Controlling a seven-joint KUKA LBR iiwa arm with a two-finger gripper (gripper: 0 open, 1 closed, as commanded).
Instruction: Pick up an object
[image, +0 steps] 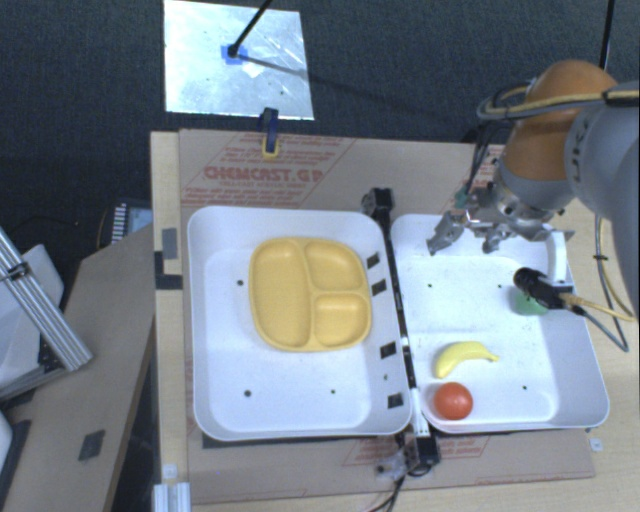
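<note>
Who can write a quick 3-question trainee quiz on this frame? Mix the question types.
1. True or false: the yellow divided plate lies in the right bin.
2. Which item lies nearest the gripper? A) banana B) tomato C) green object
3. Fill in: the tomato sits near the right bin's front-____ corner as the camera sees it.

Key:
1. False; it lies in the left bin.
2. C; the green object sits by the right bin's right side, partly behind a black part of the arm. The banana and tomato lie further forward.
3. Left.
</note>
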